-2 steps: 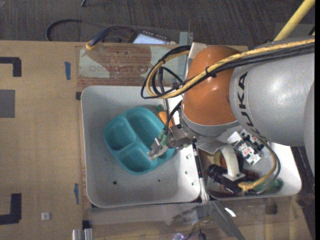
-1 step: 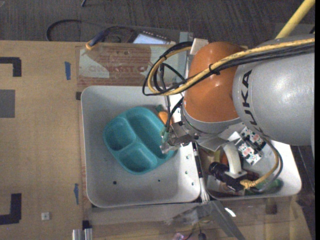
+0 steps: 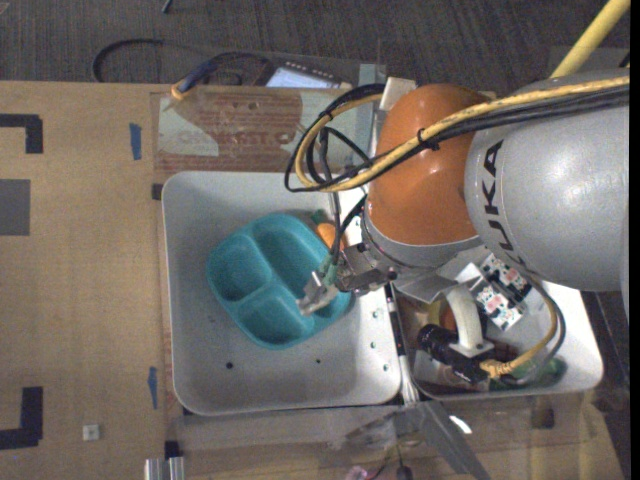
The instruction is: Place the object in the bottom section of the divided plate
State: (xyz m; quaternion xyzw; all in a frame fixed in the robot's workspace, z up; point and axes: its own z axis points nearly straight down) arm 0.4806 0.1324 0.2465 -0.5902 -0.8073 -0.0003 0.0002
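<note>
A teal divided plate (image 3: 262, 278) lies in the left white bin (image 3: 200, 368), with three sections. My gripper (image 3: 318, 296) hangs over the plate's right rim, by the lower section; its fingertips are small and dark against the plate. A small orange object (image 3: 327, 234) shows just beyond the plate's upper right edge, partly hidden by the arm's orange band (image 3: 425, 163). Nothing is visible between the gripper's tips.
The right bin (image 3: 580, 358) holds several items, among them a white roll (image 3: 462, 320) and a black piece (image 3: 440, 344), mostly under the arm. Cables (image 3: 320, 158) loop from the wrist over the left bin's back wall. Cardboard bench surface (image 3: 80, 268) lies to the left.
</note>
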